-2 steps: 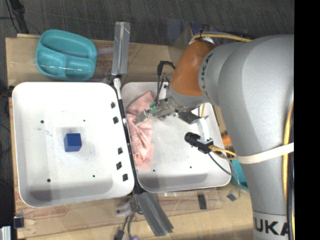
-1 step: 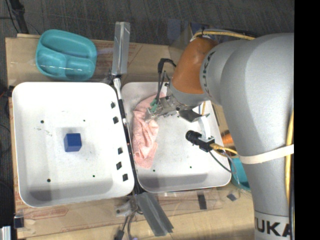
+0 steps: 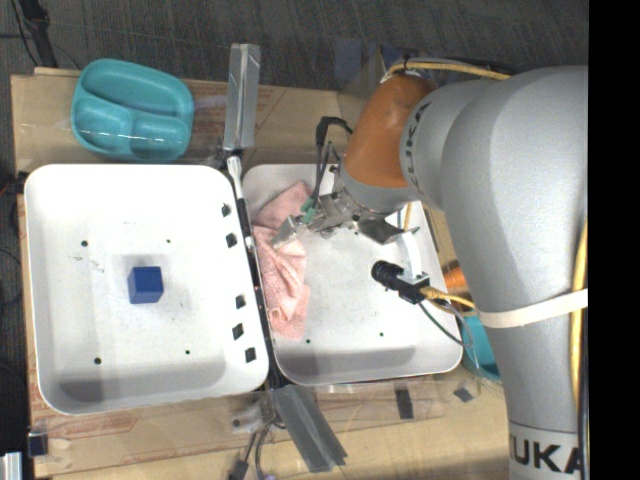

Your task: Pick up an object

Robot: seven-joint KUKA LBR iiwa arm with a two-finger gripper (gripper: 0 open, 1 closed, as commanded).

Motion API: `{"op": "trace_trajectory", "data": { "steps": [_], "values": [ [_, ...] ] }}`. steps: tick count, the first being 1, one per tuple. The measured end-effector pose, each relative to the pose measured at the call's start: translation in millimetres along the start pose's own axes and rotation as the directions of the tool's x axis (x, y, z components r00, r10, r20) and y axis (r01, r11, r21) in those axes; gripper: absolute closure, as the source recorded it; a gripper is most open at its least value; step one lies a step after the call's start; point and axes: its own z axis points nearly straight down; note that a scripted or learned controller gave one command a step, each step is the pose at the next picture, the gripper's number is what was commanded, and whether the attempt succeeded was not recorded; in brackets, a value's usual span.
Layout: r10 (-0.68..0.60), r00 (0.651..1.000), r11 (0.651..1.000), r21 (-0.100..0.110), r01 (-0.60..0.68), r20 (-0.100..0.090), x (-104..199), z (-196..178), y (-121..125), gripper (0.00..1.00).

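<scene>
Looming closest to the lens, the grey arm [image 3: 520, 218] fills the 3 o'clock side of the view, its orange band [image 3: 385, 128] curving down toward the wrist. Below it, the gripper [image 3: 300, 220] sits low in the right bin [image 3: 350, 363], at about 12 o'clock of that bin's floor. Its tips are down against the pink cloth [image 3: 282, 268], which lies bunched along the bin's 9 o'clock wall. A fold of cloth seems to rise toward the tips, but how wide they stand and whether fabric actually lies between them cannot be told from this angle.

At 3 o'clock from the cloth, a black cable plug [image 3: 397, 280] hangs over the bin floor. Further off, the left bin [image 3: 60, 368] holds a small blue cube [image 3: 146, 284] near its centre, well apart from the gripper. Beyond, at 11 o'clock on the bench, rests a teal tray [image 3: 132, 108].

Judging the risks: limp cloth can slide out of a shallow pinch once lifted, or only a thin fold may come up. Being pressed to the wall, the cloth could also drag on the divider [image 3: 245, 268] and pull free.
</scene>
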Motion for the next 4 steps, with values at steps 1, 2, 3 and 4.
{"op": "trace_trajectory", "data": {
  "steps": [1, 2, 3, 4],
  "values": [
    [-0.002, 1.000, 1.000, -0.001, 0.002, 0.001, 6.5, 10.5, -44.3, 0.00],
    [0.046, 0.999, 0.999, -0.001, -0.046, 0.001, -18.1, 10.7, 38.3, 0.00],
    [-0.026, 1.000, 1.000, 0.000, 0.026, 0.000, -22.6, 10.2, -36.7, 0.00],
    [0.005, 1.000, 1.000, -0.001, -0.005, 0.001, -29.5, 10.7, 39.2, 0.00]
  ]
}}
